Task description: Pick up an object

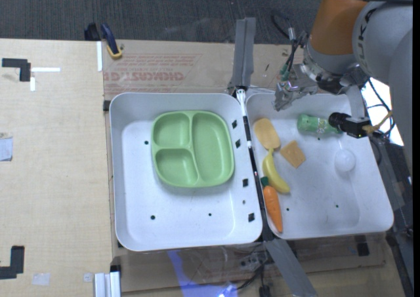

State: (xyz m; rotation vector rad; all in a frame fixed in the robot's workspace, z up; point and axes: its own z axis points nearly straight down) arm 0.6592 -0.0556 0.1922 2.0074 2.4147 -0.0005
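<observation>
Camera view: claw (286, 98) poised over the right bin's (367, 223) far corner, jaws' state impossible to tell. Green bottle (317, 124) just beside it, nearest target; banana (274, 175) and carrot (273, 208) lying farther off.

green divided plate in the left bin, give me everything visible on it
The green divided plate is pale green with rounded corners, looks like matte plastic, and has three compartments: one tall on the view's right, two smaller stacked on the left. It lies flat and upright on the floor of the left bin, in the upper middle, turned slightly askew to the walls. All three compartments hold nothing. It touches nothing but the bin floor.
</observation>
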